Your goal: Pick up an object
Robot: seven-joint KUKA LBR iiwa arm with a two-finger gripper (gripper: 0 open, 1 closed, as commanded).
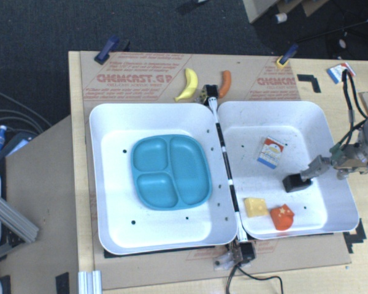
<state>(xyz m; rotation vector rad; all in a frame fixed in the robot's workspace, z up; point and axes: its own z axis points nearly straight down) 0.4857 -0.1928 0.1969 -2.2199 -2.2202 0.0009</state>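
1. The pincer (296,182), a dark block on the grey arm, is hanging low inside the right white bin (331,136); I cannot tell its state.
2. Possible targets are lying nearby: a small white-blue-and-red carton (270,152) up-left, a yellow block (255,207) and an orange-red lump (283,217) toward the front.
3. Nothing is sitting directly beneath it, so descending here is likely risking closing on bare floor.

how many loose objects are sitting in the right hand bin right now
3: a small white box near the bin's middle, a yellow block and an orange-red piece side by side at its near edge. The gripper might hide something small.
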